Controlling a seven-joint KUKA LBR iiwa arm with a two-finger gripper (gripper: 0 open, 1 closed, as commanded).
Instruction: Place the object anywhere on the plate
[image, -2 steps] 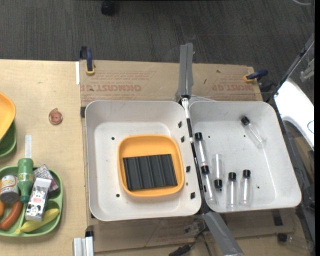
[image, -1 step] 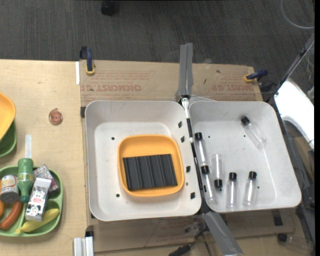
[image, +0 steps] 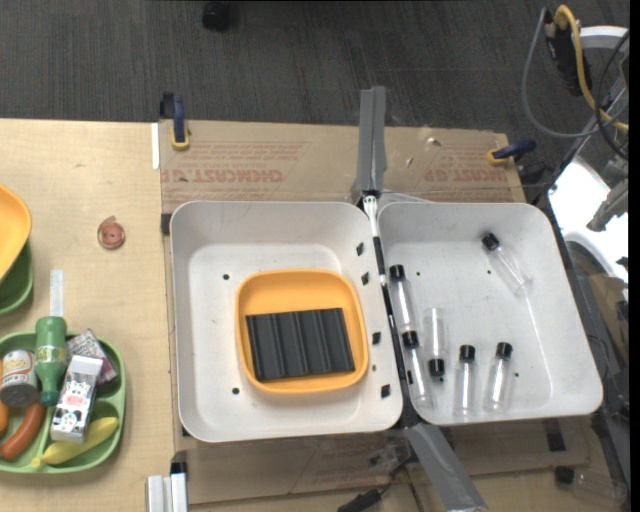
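arm (image: 610, 210) at right edge, vials (image: 466, 365) in right bin (image: 540, 240)

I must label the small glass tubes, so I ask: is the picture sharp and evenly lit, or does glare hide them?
Camera view: lighting is soft and even, shadows faint; the clear vials blend into the right bin, only their black caps stand out; strong glare at the right edge; the orange plate looks sharp.
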